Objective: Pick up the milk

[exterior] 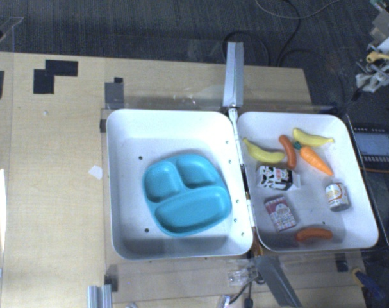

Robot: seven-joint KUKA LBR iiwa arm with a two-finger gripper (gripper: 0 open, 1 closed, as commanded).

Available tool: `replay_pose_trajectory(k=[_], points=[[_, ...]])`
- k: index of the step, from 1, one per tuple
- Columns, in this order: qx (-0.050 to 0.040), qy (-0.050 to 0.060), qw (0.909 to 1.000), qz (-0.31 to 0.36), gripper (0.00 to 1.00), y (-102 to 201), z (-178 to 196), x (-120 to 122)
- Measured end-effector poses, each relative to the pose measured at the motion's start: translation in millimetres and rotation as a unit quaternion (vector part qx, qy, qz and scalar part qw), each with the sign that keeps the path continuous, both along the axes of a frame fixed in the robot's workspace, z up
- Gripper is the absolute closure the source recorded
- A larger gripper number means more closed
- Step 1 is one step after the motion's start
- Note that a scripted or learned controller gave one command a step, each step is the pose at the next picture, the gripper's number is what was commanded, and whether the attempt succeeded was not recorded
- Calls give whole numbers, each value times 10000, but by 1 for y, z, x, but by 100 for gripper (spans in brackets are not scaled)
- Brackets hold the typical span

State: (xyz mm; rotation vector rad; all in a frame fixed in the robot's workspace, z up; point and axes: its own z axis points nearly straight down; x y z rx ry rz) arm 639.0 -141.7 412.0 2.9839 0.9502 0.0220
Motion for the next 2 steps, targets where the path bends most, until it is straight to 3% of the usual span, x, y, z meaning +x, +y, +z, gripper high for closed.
replay_pose_trajectory(k=[2], points=[[-13, -36, 9999, 104, 100, 4, 23, 3]])
